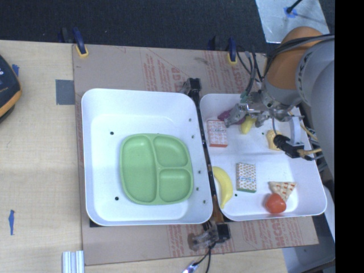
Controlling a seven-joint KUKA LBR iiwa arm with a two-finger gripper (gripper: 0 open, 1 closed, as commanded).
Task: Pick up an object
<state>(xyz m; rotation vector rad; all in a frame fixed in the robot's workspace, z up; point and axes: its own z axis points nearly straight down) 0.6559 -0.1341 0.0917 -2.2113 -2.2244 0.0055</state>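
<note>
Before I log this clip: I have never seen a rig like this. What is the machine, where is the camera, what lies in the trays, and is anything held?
One fixed camera looks down at a slant on a bench with two shallow white bins. The grey and orange shape at right is the robot arm; its hand is low over the far end of the right bin.

The left bin holds a green divided plate. The right bin holds a banana, two small printed packets, a red tomato-like ball beside a sandwich wedge, and small yellow pieces near the hand. I cannot tell whether the hand grips anything; clutter hides it.
</note>
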